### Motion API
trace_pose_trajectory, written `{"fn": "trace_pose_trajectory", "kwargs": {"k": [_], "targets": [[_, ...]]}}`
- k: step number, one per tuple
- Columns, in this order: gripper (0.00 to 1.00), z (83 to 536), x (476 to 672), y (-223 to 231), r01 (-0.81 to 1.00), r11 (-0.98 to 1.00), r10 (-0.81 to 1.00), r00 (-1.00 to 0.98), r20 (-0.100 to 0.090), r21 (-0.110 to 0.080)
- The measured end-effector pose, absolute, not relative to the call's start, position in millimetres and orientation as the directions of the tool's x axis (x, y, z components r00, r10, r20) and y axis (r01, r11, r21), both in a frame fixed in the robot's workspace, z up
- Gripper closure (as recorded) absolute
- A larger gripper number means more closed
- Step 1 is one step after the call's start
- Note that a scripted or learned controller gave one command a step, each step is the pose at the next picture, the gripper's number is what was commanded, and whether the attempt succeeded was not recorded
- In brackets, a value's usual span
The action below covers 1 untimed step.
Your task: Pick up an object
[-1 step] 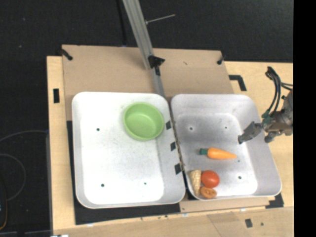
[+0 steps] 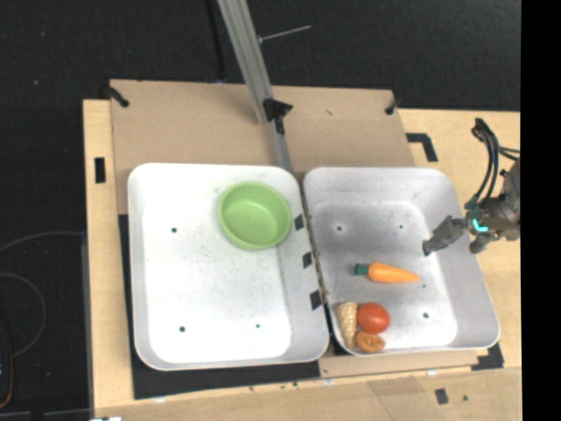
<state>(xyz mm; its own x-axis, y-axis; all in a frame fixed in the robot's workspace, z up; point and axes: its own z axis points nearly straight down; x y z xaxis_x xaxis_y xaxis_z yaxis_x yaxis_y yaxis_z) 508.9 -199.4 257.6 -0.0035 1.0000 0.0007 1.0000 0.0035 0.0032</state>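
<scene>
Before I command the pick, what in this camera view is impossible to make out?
- Gripper: cut off by the right edge, small and dark; finger state unreadable.
- Small orange item below the tomato: too small to identify.
- Pale item beside it: blurred, identity unclear.
- Carrot: clear.

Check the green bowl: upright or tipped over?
Upright. The bowl sits in the left bin with its round opening facing up and its inside visible.

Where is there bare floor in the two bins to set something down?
Left bin: everything below and left of the green bowl is bare. Right bin: the upper half, above the carrot, is free, with the gripper at its right rim. Its lower-left corner is crowded: tomato, a pale piece and an orange piece.
</scene>
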Motion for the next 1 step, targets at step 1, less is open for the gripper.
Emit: {"fn": "trace_pose_trajectory", "kwargs": {"k": [1], "targets": [[0.0, 211.3, 501.0, -198.5, 1.0, 0.0, 1.0, 0.0, -0.002, -0.001]]}}
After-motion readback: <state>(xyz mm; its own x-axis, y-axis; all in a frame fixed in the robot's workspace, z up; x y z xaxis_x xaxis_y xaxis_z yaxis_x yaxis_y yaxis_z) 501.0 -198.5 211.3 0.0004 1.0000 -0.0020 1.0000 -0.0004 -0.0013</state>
